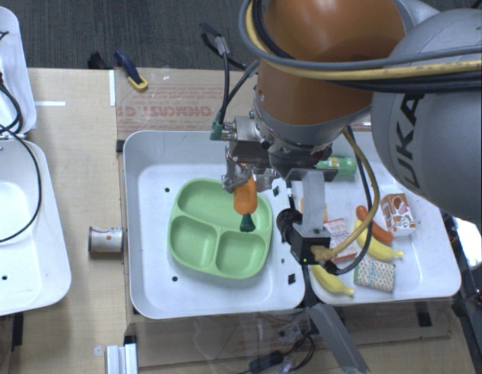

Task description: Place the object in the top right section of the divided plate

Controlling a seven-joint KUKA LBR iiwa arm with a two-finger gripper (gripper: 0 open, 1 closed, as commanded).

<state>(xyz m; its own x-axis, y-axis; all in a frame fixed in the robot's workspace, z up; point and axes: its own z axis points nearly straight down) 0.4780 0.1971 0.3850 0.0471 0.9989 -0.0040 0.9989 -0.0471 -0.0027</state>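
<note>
A green divided plate (217, 236) lies in the left white bin (147, 209), with one large section on the left and smaller ones on the right. My gripper (246, 182) hangs over the plate's upper right part. It is shut on a toy carrot (245, 199), orange with a dark green top (247, 224) pointing down. The carrot hangs upright just over the plate's top right section, near the right rim. The big orange wrist hides the bin's back right corner.
The right bin (428, 287) holds toy bananas (334, 280), an orange stick, snack packets (398, 213) and a green bottle (340, 164). A small can (106, 240) lies on the bench to the left. A blue and yellow clip (132, 71) lies at the back.
</note>
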